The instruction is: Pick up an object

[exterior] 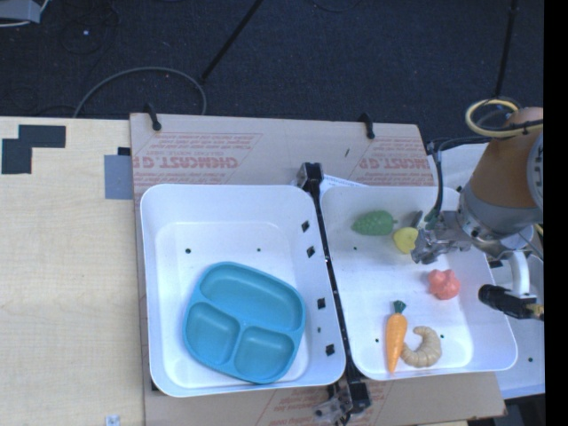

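just beside gripper (424, 242): yellow toy (406, 239).

A pale wooden tabletop (62, 273) carries a printed cardboard sheet (266, 153), with two white bins (226, 207) side by side on it.

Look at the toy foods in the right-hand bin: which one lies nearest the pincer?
The small yellow piece, beside the pincer. The green one, red one, carrot and tan piece lie farther off.
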Robot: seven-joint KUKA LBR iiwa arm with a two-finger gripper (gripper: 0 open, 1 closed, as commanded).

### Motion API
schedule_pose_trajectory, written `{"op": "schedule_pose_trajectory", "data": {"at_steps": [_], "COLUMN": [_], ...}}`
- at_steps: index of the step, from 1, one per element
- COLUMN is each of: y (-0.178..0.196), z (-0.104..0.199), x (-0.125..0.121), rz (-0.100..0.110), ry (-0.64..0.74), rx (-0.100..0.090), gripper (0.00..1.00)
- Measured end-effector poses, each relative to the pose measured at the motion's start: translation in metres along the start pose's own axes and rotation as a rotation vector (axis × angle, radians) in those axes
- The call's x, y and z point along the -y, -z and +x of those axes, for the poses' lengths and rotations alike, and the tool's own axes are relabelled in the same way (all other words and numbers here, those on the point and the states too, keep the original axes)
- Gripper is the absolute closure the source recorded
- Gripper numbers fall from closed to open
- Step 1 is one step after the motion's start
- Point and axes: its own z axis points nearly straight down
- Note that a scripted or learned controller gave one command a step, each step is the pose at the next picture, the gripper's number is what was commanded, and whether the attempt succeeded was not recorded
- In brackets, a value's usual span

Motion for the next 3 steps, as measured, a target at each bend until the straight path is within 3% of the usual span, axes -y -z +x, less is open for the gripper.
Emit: {"op": "schedule_pose_trajectory", "data": {"at_steps": [1,2,3], "y": [0.062,0.075,0.083], "z": [0.002,0.002,0.063], "x": [-0.006,-0.006,-0.011], "rz": [-0.002,0.002,0.004], "ry": [0.001,0.000,0.004], "rx": [0.001,-0.001,-0.003], "gripper": [1.00,1.00,1.00]}}
